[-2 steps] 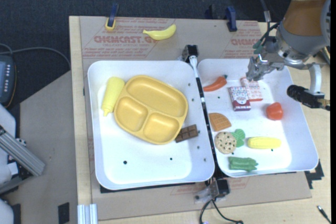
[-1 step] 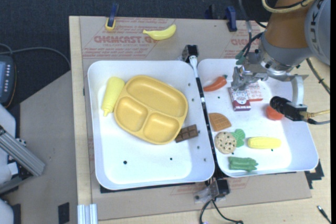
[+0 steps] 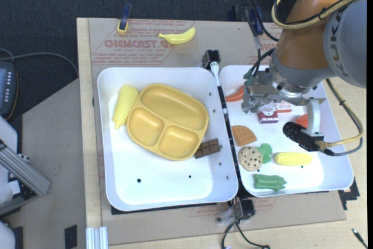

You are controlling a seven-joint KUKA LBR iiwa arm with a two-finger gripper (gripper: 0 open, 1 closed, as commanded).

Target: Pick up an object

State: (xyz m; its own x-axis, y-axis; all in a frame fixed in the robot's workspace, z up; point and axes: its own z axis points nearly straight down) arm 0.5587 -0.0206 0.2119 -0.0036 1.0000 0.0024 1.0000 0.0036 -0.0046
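Over the right bin: the claw (image 3: 256, 103) hangs low, by the red box (image 3: 269, 116).
Claw: I cannot tell if it is open or holds a thing.
Right bin (image 3: 344, 175): carrot (image 3: 235, 94), waffle (image 3: 243, 135), cookie (image 3: 250, 157), corn (image 3: 292, 158), green beans (image 3: 269, 182).
Corn: lies flat, long way left to right.
Left bin (image 3: 111, 143): yellow tray (image 3: 166, 121), yellow bottle (image 3: 123, 105), brown bar (image 3: 207, 148).
Bench: a banana (image 3: 178, 37) behind the bins.

The arm (image 3: 317, 26) hangs over the right bin (image 3: 344, 169), above a red box (image 3: 268, 116). Below lie a cookie (image 3: 250, 157), corn (image 3: 292, 158) and green beans (image 3: 269, 182). The left bin (image 3: 157, 192) holds a yellow tray (image 3: 167, 121).
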